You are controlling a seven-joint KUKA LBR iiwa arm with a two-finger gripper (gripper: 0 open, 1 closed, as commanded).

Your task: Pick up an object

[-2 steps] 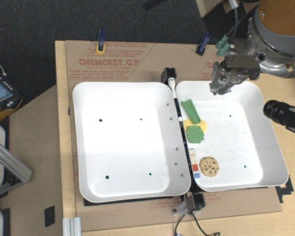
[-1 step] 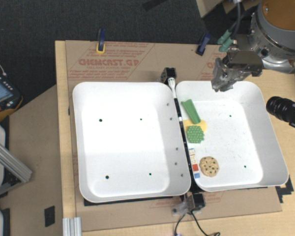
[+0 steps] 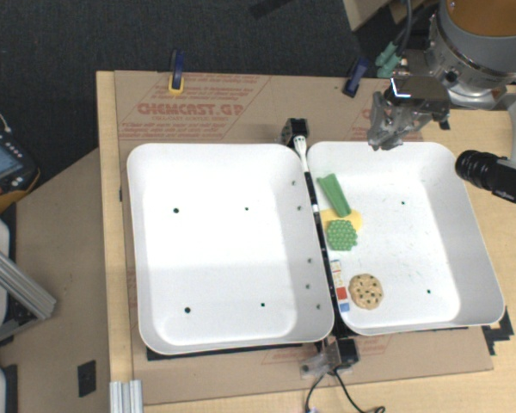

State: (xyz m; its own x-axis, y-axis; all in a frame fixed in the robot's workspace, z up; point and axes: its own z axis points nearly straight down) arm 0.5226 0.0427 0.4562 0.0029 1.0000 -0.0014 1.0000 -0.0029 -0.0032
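Observation:
In the right bin (image 3: 430, 231), several small objects lie along its left side. A green flat bar (image 3: 334, 194) rests near the divider. Below it sits a green bumpy round piece (image 3: 342, 235) on a yellow piece (image 3: 334, 224). A round cookie (image 3: 366, 291) with dark chips lies nearer the front. A small red and white item (image 3: 340, 292) lies against the left wall. My gripper (image 3: 384, 138) hangs above the back edge of the right bin, up and to the right of the green bar, with nothing seen between its fingers.
The left bin (image 3: 219, 243) stands beside the right one on a cardboard sheet (image 3: 198, 101). A black cylinder (image 3: 486, 172) juts in at the right bin's right edge. Clips (image 3: 176, 80) hold the cardboard at the back.

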